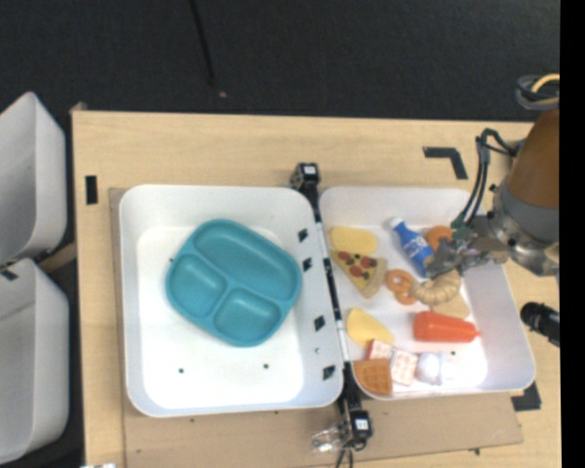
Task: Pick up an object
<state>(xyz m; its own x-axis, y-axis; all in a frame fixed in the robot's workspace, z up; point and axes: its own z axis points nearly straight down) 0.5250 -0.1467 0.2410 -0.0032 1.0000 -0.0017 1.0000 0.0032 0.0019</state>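
Tool over the right bin's toy food

The tool hovers above the croissant, which lies toward its 7 o'clock, long axis roughly 3-to-9; its grip state cannot be told.

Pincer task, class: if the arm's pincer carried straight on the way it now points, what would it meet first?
The pincer points down and leftward into the right bin. Most likely it meets the tan croissant-shaped toy first, with the blue tube just beside; depth is unclear from this slanted view.
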